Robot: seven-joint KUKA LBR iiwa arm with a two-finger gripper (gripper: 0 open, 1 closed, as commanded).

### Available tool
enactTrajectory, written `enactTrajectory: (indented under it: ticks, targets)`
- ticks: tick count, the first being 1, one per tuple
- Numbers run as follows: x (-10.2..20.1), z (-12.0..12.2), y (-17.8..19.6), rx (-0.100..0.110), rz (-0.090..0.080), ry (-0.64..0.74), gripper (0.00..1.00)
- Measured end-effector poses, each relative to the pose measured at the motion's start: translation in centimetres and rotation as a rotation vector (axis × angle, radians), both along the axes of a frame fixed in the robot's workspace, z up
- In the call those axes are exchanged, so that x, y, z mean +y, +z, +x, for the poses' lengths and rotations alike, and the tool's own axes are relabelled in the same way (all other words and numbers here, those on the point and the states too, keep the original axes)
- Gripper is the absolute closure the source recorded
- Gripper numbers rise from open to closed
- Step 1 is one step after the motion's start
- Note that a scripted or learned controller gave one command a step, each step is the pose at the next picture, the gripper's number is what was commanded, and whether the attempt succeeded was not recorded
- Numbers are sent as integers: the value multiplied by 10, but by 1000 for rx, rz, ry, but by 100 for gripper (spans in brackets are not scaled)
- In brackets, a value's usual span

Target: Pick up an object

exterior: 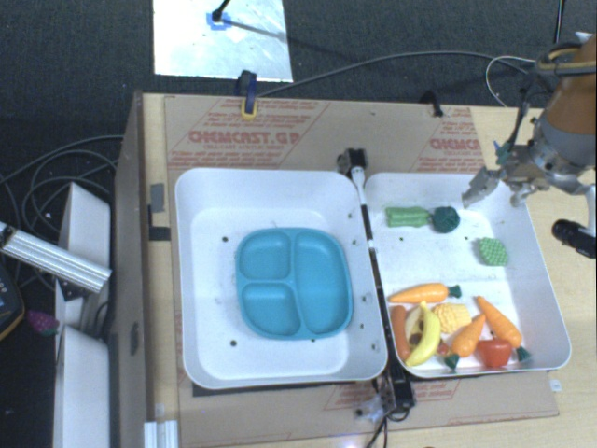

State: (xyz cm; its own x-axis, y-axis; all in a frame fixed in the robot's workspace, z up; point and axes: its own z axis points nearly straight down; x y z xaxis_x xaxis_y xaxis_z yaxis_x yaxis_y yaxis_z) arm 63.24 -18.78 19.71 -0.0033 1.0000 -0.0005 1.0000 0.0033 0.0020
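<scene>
Bench: brown board printed with red lettering, bearing two white bins side by side; dark carpet and loose black cables around it.
Right bin, near edge: a heap of toy food — three carrots, one banana, one corn cob, one tomato — all touching or overlapping along the near rim.
Left bin: one blue plate with three compartments, lying flat at the centre.
Right bin, right side: one small green knobbly piece, well apart from the heap.
Right bin, far edge: one green vegetable with a dark round head, lying on its side.
Gripper: over the right bin's far right corner, fingers spread apart, nothing between them.
Floor beyond bench: one silvery sheet with a blue mark.
</scene>
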Motion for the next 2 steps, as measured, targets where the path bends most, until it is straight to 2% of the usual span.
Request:
enactTrajectory:
  ticks: [1,2]
  targets:
    - [29,9,-89,3,2,1,0]
    - [66,38,-110,-6,-2,2,0]
